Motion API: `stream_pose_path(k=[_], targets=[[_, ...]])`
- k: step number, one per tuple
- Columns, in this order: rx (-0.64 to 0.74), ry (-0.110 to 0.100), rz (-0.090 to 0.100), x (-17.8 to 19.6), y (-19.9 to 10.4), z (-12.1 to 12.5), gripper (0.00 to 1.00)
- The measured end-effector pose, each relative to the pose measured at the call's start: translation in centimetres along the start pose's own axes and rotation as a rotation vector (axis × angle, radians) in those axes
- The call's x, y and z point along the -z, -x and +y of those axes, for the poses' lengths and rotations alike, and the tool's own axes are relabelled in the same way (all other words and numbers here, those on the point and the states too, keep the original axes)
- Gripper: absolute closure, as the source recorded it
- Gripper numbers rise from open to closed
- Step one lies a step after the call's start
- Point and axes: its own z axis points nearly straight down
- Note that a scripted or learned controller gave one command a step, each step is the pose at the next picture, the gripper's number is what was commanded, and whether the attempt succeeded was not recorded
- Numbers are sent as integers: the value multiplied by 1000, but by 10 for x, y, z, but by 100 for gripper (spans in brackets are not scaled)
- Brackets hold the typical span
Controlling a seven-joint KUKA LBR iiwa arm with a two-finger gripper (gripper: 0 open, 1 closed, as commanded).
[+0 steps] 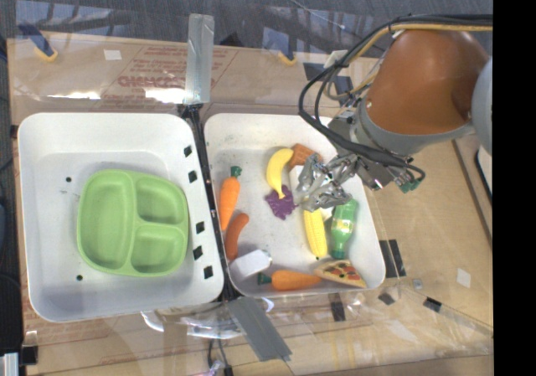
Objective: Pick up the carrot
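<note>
2 white bins sit side by side on the bench. The left bin (pixel 33 198) holds a green divided plate (pixel 132 222) with 3 compartments, lying flat toward the middle of the frame's left half. The right bin (pixel 251 127) is crowded with toy food. A carrot (pixel 227 201) with a green top lies along its left wall, pointing down the frame, and an orange sausage-like piece (pixel 234 234) lies just below it. A second carrot (pixel 290 280) lies near the bin's bottom edge, just beside a white piece (pixel 250 264) on its left and a pizza slice (pixel 341 271) on its right. Higher up are a yellow banana (pixel 277 169), purple grapes (pixel 281 202), a yellow corn cob (pixel 315 234) and a green bottle (pixel 342 228). The arm (pixel 419 85) reaches in from the upper right, and the gripper (pixel 321 186) hangs over the middle of the right bin, near the banana and above the corn. I cannot tell whether its fingers are apart or together, and nothing is visibly between them.
</note>
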Motion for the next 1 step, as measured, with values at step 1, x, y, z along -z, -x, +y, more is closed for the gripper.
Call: stream_pose_path(k=[1], targets=[[-458, 2, 1, -67, -22, 16, 100]])
